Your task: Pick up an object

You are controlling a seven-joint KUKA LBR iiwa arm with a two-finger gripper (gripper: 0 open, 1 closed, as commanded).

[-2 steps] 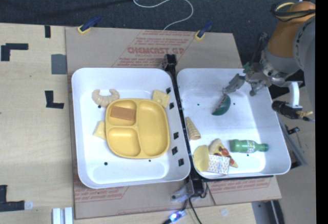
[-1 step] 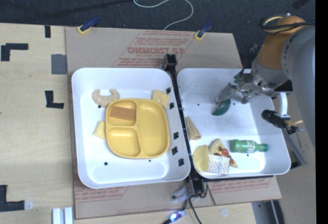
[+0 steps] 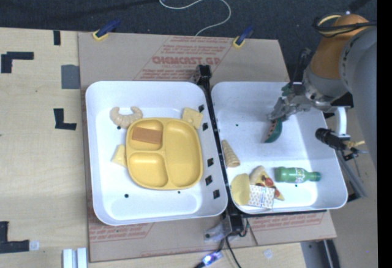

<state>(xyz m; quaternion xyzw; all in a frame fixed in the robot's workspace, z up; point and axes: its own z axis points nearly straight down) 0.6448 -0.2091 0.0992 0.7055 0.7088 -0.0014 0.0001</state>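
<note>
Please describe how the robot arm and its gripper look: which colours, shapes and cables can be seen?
The arm is a thick, rounded grey body with an orange band above the wrist. A dark cable loops over the top of that band. The gripper is small and made of grey metal, with slim fingers. A white, black-tipped part projects beside the wrist.

Too small and dark to tell whether the fingers point(image 3: 278, 114) stand open or closed, or whether they touch the teal thing point(image 3: 273, 131) just below. Arm point(image 3: 358, 70) cut off at the right edge. Counter point(image 3: 37, 156), far left of the fingers, cut by left and bottom edges.
</note>
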